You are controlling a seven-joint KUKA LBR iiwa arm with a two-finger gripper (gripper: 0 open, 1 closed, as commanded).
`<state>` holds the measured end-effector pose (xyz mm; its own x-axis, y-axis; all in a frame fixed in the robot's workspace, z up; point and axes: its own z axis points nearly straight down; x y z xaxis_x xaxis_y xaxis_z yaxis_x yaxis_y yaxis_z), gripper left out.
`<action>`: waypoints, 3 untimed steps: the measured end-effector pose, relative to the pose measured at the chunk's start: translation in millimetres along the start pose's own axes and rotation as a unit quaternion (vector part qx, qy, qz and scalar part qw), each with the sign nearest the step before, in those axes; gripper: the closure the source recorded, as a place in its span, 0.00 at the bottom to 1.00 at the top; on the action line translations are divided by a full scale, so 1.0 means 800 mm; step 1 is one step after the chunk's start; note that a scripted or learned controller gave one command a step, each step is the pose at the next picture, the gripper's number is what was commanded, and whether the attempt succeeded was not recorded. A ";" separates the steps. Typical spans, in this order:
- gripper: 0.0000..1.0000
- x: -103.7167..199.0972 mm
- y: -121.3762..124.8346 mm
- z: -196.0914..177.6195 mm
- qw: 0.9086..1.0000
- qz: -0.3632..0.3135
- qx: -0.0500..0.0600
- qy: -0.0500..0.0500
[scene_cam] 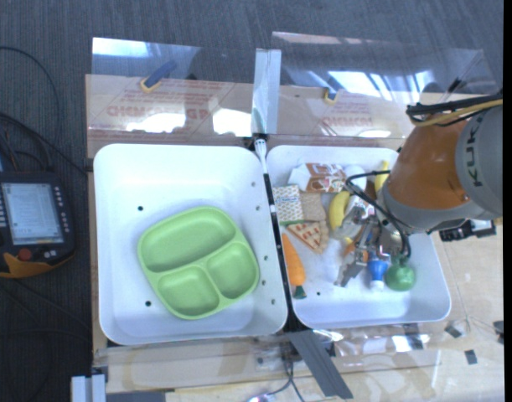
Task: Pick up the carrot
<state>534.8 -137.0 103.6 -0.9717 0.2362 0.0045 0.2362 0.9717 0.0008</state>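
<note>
The carrot (pixel 293 264), orange with a small green top, lies along the left wall of the right bin (pixel 369 310), pointing front to back. My gripper (pixel 354 268) hangs low over the middle of that bin, to the right of the carrot and apart from it, among the toy food. I see nothing lifted by it. The arm's orange band (pixel 425 180) sits above and to the right.
Around the gripper lie a banana (pixel 338 210), a pizza slice (pixel 308 234), a cracker box (pixel 287 201), a blue-capped item (pixel 378 271) and a green ball (pixel 400 276). The left bin (pixel 130 170) holds a green divided plate (pixel 199 260).
</note>
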 end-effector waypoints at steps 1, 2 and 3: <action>0.00 -0.002 0.055 0.015 0.999 0.031 0.001 -0.009; 0.00 0.058 0.035 0.015 0.999 -0.044 0.000 -0.014; 0.00 0.066 0.039 0.015 0.994 0.107 -0.002 -0.012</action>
<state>490.5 -94.3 91.5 -0.8990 0.4376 -0.0190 0.4375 0.8992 0.0064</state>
